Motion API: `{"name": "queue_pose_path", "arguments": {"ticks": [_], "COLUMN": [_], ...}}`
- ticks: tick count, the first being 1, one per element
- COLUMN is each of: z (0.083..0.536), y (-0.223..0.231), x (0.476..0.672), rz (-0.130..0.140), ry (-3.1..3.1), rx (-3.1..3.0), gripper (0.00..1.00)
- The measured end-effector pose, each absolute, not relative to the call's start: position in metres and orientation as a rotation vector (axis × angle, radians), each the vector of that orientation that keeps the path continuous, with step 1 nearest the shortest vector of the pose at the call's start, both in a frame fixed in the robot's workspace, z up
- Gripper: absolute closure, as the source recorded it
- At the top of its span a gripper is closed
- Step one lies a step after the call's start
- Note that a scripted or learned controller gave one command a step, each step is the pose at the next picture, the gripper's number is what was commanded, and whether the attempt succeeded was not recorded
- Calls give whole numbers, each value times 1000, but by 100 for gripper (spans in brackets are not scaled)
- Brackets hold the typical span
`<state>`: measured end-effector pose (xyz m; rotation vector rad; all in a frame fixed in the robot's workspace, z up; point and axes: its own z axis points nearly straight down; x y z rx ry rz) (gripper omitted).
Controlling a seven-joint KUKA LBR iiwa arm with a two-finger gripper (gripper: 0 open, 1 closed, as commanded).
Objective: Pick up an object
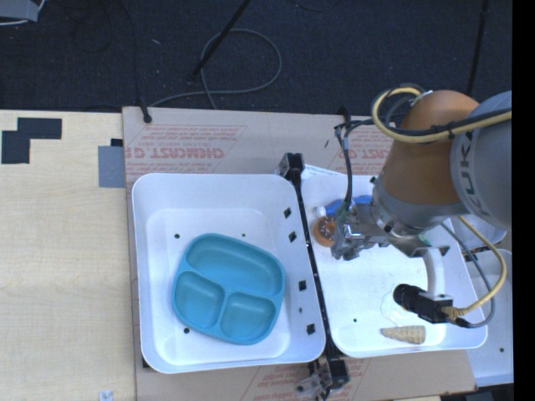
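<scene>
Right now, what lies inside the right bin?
A tan cone by the near wall, and an orange round thing and a blue thing beside the gripper. The arm covers much of the right bin.

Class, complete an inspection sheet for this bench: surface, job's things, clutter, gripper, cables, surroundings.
Surface: two white bins, left bin and right bin, on printed cardboard.
Job's things: blue divided plate in left bin; tan cone, orange round item and partly hidden blue item in right bin.
Clutter: nothing seen.
Gripper: gripper low over right bin, beside the orange round item; nothing seen held.
Cables: grey cable loops on the floor behind.
Surroundings: dark floor; pale wooden board at left.
</scene>
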<state>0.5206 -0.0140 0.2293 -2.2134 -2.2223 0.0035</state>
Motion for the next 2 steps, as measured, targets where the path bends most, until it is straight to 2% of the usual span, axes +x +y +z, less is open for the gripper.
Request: {"name": "queue_pose_path", "arguments": {"ticks": [1, 2], "z": [236, 221], "y": [44, 94], "x": [521, 517], "rz": [3, 7], "ry": [-2224, -2222], "rx": [-2214, -2214], "gripper": [100, 100]}}
